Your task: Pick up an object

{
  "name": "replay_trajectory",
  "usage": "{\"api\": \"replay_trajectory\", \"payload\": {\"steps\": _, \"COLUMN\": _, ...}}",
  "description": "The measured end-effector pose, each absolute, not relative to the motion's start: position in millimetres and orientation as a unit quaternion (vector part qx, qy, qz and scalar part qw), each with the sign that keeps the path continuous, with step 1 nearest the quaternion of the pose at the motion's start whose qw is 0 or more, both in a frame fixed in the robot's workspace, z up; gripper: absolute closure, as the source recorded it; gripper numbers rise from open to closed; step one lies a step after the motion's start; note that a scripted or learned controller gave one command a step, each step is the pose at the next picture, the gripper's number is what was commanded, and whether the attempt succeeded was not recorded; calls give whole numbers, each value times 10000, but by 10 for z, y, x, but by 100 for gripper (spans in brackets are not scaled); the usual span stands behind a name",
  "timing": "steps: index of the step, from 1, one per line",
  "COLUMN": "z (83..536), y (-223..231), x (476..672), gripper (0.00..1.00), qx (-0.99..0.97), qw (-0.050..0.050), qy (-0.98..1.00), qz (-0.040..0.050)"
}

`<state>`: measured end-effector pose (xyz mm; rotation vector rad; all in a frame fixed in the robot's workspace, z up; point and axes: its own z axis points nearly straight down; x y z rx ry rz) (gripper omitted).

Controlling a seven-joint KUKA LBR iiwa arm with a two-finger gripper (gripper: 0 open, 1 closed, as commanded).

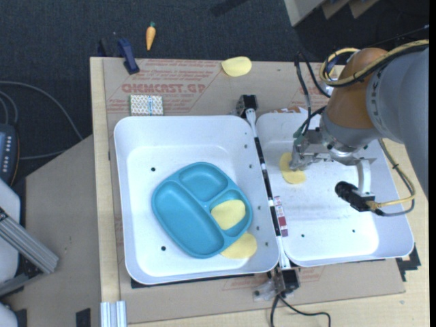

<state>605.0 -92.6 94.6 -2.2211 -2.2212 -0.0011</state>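
Here the gripper [298, 163] hangs over a flat yellow piece [293, 169]; its state is unclear; thin pieces slip easily.

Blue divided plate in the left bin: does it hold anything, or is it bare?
It holds something. One yellow piece lies in a compartment of the blue plate; another yellow piece lies beside the plate's rim on the bin floor.

At the right of the frame the arm [402, 94] shows a broad grey shell with an orange band [354, 90] above the wrist. Yellow and black cables loop around it, and a small black fitting [352, 195] hangs off a metal bracket below.
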Motion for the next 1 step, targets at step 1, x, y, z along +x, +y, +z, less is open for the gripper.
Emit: {"api": "replay_trajectory", "payload": {"steps": 1, "z": 944, "y": -926, "x": 6049, "gripper": 0, "qx": -7072, "qw": 4, "qy": -7071, "qz": -3}}
